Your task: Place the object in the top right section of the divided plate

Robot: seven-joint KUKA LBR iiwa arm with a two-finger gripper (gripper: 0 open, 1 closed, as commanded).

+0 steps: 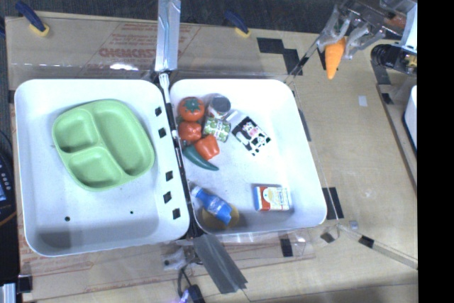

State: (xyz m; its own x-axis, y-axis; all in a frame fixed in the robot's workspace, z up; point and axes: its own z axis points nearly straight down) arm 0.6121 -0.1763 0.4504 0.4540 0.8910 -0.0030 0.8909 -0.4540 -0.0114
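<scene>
While my gripper point(339, 46) grips the orange carrot point(333, 59) at two o'clock, beyond the right bin point(306, 174), I should travel high toward nine o'clock, lowering over the green divided plate point(103, 144)'s top right section.

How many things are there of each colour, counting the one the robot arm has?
Orange: 1, carrot in the gripper
Red: 3, tomato, tomato, pepper
Green: 2, plate, packet
Blue: 1, bottle
Black-and-white: 1, carton
Red-and-white: 1, box
Total: 9

End effector point(339, 46) raised, upper right.
</scene>
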